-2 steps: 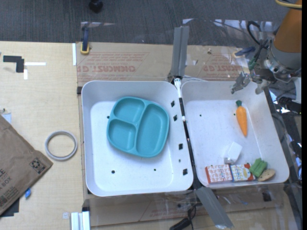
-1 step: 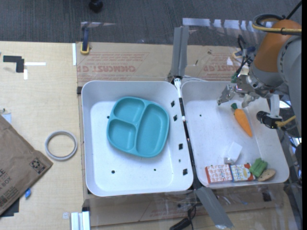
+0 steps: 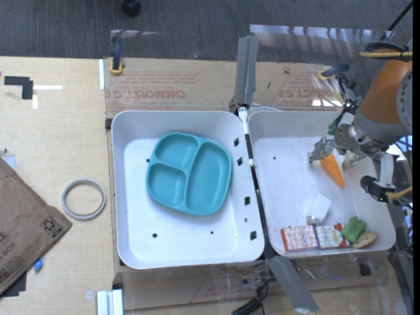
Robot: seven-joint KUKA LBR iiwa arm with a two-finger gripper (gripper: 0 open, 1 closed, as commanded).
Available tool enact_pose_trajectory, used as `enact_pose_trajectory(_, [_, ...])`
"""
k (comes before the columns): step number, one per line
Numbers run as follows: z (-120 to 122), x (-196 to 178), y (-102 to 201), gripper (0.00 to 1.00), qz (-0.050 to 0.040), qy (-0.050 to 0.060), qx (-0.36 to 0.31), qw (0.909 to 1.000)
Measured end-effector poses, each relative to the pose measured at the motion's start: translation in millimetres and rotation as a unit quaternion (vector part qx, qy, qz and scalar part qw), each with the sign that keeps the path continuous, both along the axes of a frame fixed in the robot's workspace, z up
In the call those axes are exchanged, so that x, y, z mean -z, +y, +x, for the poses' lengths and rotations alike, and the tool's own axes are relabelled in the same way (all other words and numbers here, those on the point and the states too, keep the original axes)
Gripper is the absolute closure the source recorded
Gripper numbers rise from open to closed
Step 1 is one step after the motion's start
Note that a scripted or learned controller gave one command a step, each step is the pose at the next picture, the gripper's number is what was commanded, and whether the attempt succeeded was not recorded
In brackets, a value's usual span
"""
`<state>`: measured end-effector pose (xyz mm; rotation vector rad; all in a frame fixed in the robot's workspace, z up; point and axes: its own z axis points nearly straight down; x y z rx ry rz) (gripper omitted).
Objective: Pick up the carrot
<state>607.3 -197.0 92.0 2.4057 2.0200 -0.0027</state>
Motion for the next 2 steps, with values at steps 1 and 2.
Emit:
enact_pose_trajectory(1, [0, -9, 0, 1.00, 0.0000, 0.000, 0.001, 1.0000])
enact_pose_trajectory(2, [52, -120, 50, 1.00, -0.0002, 0.000, -0.018, 0.9998])
